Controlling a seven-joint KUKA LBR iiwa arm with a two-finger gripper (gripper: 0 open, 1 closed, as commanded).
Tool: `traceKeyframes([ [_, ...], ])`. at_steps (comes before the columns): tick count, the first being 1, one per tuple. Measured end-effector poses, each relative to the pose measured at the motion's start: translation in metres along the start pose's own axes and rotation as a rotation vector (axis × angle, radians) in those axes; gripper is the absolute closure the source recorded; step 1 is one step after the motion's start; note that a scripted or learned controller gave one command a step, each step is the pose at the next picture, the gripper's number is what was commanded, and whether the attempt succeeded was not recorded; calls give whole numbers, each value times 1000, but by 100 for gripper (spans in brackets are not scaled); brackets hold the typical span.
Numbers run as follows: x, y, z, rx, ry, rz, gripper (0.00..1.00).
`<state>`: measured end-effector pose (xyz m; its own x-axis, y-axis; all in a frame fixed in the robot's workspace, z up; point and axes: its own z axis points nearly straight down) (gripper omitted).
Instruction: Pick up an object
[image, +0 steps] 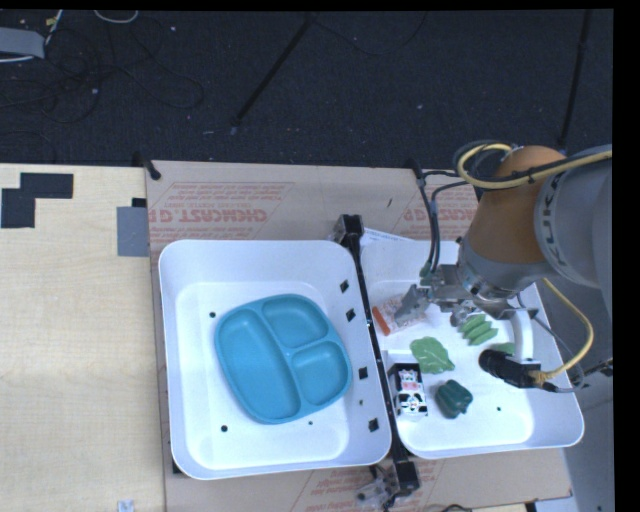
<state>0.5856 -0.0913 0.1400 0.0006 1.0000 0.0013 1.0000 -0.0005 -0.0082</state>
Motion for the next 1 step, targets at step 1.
traceKeyframes([
  [1, 3, 2, 48, -7, 5, 0, 0],
])
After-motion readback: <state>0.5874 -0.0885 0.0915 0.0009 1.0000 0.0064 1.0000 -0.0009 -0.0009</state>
